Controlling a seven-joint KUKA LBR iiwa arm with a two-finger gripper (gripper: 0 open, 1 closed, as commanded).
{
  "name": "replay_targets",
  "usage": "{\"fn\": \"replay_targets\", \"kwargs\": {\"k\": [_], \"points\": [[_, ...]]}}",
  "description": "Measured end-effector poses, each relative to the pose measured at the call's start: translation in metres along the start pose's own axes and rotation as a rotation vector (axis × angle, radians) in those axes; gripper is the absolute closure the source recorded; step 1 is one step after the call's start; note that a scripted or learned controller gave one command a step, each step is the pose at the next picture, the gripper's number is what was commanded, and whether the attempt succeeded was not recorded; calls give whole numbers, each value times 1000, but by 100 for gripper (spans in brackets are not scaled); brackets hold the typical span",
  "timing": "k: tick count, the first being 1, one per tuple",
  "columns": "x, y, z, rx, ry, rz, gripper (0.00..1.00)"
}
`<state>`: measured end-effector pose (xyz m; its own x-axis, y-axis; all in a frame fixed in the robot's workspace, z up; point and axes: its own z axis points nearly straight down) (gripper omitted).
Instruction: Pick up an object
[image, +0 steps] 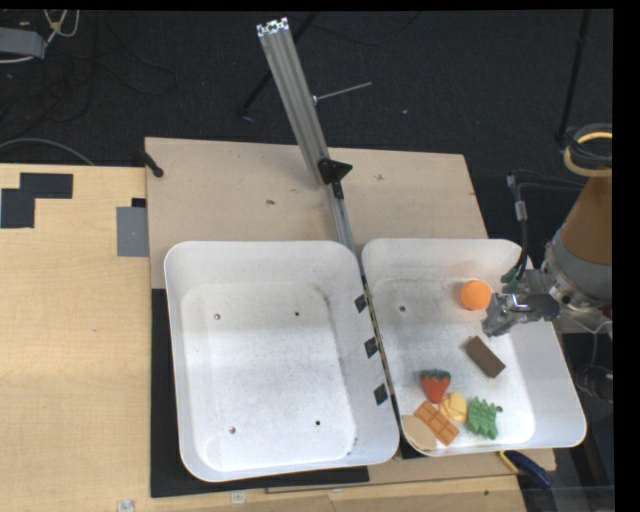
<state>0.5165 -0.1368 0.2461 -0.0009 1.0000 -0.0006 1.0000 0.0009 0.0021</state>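
Your gripper (497, 320) hangs over the right bin (520, 250), just beside the orange ball (476, 294) & above the brown block (485, 356). Can't tell its state. Risk: ball rolls off if nudged; toy cluster near front edge invites a multi-grab.

Two bins sit side by side on the bench, the left bin (262, 360) touching the right bin (430, 270) along a shared edge. In the right bin, a ball (476, 294) lies toward the far right, with a block (485, 356) nearer the camera. The gripper (500, 318) hangs between them. Toward the near edge cluster a toy strawberry (434, 384), a waffle piece (436, 423), a corn piece (456, 406) and a leafy piece (484, 417).
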Motion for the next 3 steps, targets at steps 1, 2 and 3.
{"fn": "replay_targets", "kwargs": {"k": [1,2,3], "points": [[-1,1,-33,1,0,-1,100],[48,12,-34,4,2,-3,100],[104,33,-17,6,3,-4,100]]}}
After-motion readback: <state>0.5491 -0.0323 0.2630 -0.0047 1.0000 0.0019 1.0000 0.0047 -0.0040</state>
